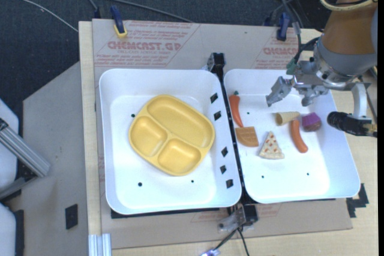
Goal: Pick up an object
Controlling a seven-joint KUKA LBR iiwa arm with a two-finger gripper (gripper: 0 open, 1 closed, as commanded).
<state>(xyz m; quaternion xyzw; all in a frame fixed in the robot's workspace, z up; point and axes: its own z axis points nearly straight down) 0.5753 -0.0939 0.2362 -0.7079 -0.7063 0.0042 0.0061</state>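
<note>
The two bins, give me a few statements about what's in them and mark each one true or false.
1. The yellow divided plate lies in the left bin. True.
2. The pizza slice lies on the yellow plate. False: it lies in the right bin.
3. The gripper hangs above the right bin. True.
4. The purple item sits in the left bin. False: it is in the right bin, beside the sausage.
5. A red chili pepper lies near the right bin's left wall. True.

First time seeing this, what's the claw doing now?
Gripper open, above right bin, holding nothing. Toy foods below: sausage, pizza slice. Nothing in the way.
</note>
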